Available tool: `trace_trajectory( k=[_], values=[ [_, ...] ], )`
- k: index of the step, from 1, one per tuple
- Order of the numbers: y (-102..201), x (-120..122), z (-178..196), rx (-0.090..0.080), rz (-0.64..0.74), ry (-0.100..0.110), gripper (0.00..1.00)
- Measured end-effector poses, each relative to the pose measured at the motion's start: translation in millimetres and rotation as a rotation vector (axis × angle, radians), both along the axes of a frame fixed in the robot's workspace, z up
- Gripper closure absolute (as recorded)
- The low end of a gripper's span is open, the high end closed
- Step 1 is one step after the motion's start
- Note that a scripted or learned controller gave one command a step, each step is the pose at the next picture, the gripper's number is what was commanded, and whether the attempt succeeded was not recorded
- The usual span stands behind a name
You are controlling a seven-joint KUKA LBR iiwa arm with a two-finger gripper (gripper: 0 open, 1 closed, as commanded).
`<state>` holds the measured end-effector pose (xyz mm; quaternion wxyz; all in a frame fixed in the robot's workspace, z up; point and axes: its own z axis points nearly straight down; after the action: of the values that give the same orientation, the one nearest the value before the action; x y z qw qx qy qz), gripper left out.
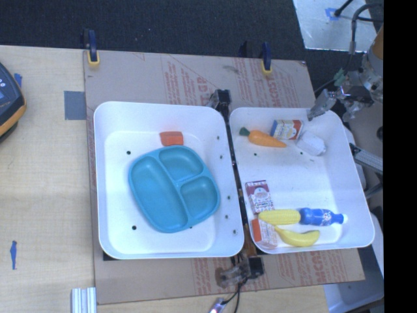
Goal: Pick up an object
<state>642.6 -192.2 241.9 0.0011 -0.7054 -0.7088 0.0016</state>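
Note:
My gripper (333, 104) hangs over the far right corner of the right bin (339, 175), open, with nothing between its fingers. Just below it in the bin lies a clear whitish object (311, 143), with a small carton (285, 129) and an orange carrot (267, 139) to its left. At the near side lie a yellow corn cob (280, 216), a blue bottle (319, 217), a banana (296, 238) and a red-and-white packet (258, 195).
The left bin (111, 175) holds a blue divided plate (174, 188) and a small orange-red block (171, 138) behind it. A dark device (8, 103) sits at the bench's left edge. Clamps (92, 49) hold the cardboard base at the back.

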Motion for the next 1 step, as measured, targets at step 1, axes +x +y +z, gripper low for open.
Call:
trace_trajectory(
  k=[1],
  values=[
    [52.5, 13.2, -94.7, 0.001, 0.001, 0.002, 0.00]
  ],
)
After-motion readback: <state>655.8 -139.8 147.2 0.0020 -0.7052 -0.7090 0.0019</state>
